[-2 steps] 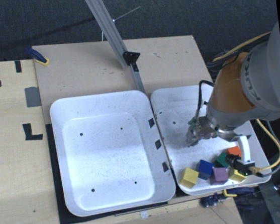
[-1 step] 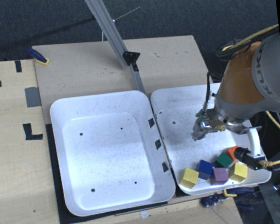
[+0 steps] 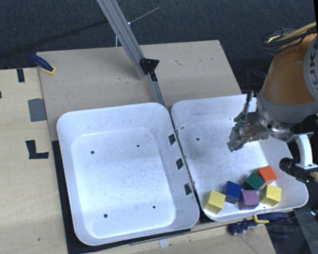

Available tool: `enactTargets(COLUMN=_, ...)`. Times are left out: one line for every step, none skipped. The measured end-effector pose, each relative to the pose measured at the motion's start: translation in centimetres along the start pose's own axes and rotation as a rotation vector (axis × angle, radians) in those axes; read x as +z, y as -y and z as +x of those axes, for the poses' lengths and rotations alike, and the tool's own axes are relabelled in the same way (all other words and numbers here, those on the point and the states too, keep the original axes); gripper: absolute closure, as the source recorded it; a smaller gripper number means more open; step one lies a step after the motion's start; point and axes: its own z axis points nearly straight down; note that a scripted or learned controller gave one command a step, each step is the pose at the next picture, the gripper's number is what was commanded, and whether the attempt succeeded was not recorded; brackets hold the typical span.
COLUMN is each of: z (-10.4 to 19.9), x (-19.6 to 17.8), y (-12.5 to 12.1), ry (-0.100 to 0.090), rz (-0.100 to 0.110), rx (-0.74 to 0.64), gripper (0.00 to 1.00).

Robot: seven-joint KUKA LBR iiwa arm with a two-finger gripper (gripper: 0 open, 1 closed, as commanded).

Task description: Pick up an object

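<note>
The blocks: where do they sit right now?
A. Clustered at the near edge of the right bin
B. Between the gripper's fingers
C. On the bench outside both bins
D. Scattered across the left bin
A. The yellow block, blue block, purple block, green block and orange block huddle along the right bin's near edge, apart from the gripper.

Bins [image 3: 112, 123] white speckled plastic, slightly glossy; bench [image 3: 15, 170] matt pale wood; pole [image 3: 120, 25] brushed metal.
</note>
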Motion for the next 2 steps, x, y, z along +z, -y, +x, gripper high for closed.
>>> enactTargets(z=-0.2, x=-4.3, y=0.3, ry=0.0, rz=0.0, rx=-0.001, gripper=1.0)
enactTargets(z=4.7, x=-3.4, y=-0.1, ry=-0.002, rz=0.005, rx=-0.006, gripper=1.0)
